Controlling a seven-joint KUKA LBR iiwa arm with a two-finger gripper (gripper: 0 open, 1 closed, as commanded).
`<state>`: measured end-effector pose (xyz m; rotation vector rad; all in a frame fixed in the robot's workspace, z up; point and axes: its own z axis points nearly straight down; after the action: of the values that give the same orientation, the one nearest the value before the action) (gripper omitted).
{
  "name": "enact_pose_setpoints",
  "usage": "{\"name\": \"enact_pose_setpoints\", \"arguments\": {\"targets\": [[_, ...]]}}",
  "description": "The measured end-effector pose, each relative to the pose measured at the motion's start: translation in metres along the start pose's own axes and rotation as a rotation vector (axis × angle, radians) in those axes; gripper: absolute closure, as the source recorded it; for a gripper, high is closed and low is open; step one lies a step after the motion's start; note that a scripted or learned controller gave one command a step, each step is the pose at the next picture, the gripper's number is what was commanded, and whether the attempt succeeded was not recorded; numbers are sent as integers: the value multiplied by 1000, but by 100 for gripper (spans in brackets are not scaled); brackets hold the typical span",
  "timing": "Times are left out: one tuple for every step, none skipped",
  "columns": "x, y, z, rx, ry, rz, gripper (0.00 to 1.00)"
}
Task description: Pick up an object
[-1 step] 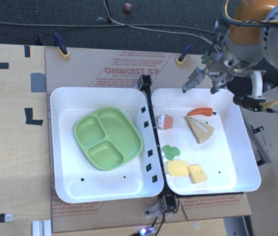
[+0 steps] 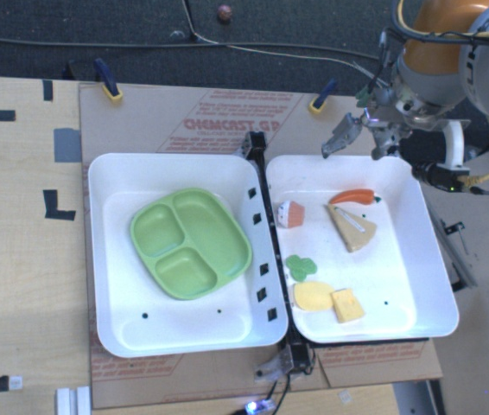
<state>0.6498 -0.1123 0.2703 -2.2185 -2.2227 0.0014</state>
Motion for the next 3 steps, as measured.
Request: {"name": "enact_pose_setpoints", "arguments": {"targets": [[5,-1,45,4,-1,1,0],[3,5,92,5,-1,1,0],[10,6,154,6,-1,0,0]]}}
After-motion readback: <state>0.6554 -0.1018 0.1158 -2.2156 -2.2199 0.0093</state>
